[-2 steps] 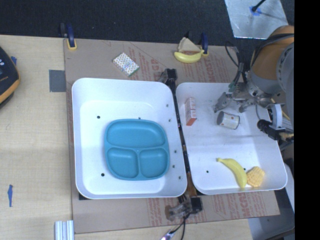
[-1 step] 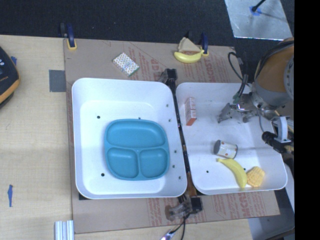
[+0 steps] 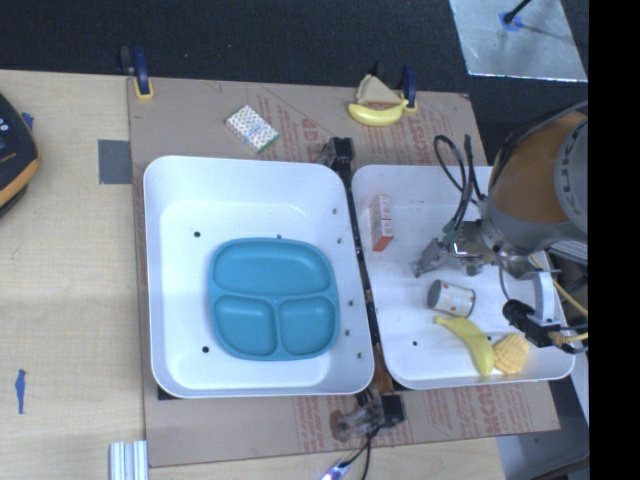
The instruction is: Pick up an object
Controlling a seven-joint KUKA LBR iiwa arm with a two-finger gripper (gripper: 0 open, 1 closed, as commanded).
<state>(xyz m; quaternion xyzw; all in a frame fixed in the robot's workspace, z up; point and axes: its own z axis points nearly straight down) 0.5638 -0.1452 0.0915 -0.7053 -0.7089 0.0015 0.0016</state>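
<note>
Surface: pale wood tabletop (image 3: 60,288) under a brown cardboard sheet (image 3: 450,423) that carries two shallow white bins side by side.
Near edge: black clips and wiring (image 3: 370,418) at the junction of the bins, on the cardboard.
Left bin (image 3: 175,183): holds a blue divided plate (image 3: 272,298), three compartments, lying flat near the bin's middle.
Right bin (image 3: 420,368): holds four loose items and the pincer.
Banana (image 3: 470,340): nearest item, yellow, lying slantwise at the near right of the right bin.
Yellow block (image 3: 511,352): small textured piece, touching or just beside the banana's far end; contact cannot be settled.
Can (image 3: 450,295): small grey cylinder on its side, just beyond the banana, apart from it.
Pincer (image 3: 432,258): low in the right bin, pointing toward the left; fingers appear spread apart, nothing seen between them.
Can relative to pincer: just beside and nearer the camera than the fingertips, not between them.
Carton (image 3: 381,222): small red and white box, flat, near the right bin's left wall, left of the pincer and apart from it.
Arm (image 3: 540,183): grey with orange band, entering from the right; black cables (image 3: 458,168) loop above the wrist.
Far cardboard: patterned packet (image 3: 251,127); second banana (image 3: 376,114) by a blue clamp (image 3: 408,86); another clamp (image 3: 141,73) at the far left corner.
Far left: black and orange device (image 3: 15,158) on the tabletop.
Background: dark floor (image 3: 250,18).
</note>
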